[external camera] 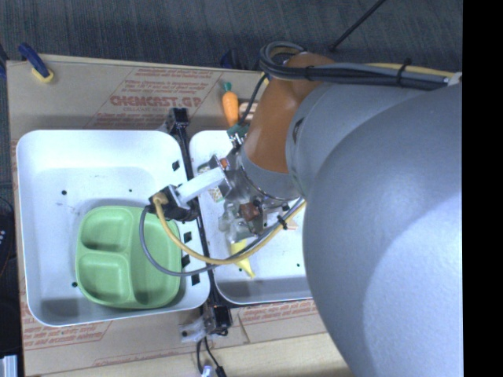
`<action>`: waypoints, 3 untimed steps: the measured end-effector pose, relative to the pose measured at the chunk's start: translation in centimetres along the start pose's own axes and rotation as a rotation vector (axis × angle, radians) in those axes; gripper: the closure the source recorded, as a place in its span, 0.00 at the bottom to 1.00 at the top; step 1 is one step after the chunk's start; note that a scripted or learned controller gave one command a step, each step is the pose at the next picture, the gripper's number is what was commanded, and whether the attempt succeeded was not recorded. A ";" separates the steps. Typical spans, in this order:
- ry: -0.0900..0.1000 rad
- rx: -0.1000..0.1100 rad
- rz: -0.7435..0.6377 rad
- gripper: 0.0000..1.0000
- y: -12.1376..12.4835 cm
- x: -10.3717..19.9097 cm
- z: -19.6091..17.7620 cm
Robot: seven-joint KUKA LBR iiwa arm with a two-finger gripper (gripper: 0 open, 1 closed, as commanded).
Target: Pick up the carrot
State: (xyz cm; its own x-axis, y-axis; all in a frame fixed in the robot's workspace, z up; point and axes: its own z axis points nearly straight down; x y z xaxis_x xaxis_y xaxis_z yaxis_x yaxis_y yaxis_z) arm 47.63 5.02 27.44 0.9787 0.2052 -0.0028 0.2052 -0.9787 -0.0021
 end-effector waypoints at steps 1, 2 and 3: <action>-0.004 0.003 -0.329 1.00 -4.3 0.8 1.4; -0.001 0.000 -0.567 1.00 -6.5 1.9 -7.7; -0.005 0.001 -0.509 1.00 -11.4 2.3 4.8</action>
State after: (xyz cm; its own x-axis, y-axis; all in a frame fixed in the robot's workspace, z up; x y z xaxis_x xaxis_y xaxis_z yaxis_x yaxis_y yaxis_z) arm 47.48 16.69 22.64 0.7546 0.6562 -0.0059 0.6562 -0.7546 -0.0055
